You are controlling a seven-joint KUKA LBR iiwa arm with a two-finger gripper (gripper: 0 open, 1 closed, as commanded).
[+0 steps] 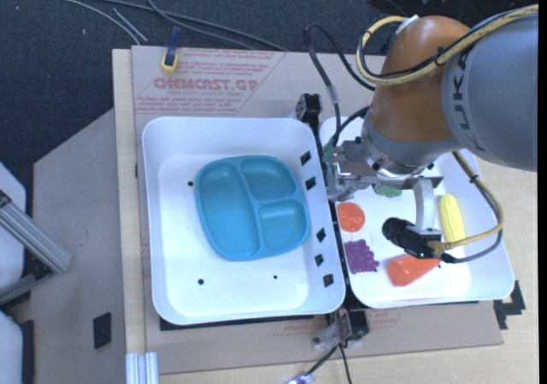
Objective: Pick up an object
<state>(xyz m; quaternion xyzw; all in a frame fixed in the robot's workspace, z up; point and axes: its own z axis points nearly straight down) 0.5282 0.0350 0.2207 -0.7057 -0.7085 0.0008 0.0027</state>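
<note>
Gripper (pixel 376 179) was seen low over right bin (pixel 487 284), above toy orange (pixel 350 217); finger state could not be told.

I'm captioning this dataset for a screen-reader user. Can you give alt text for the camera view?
A grey and orange robot arm reaches from the right over the right white bin, which holds toy food: an orange round piece, purple grapes, a yellow corn cob and an orange-red carrot. The left white bin holds a blue divided plate.
</note>
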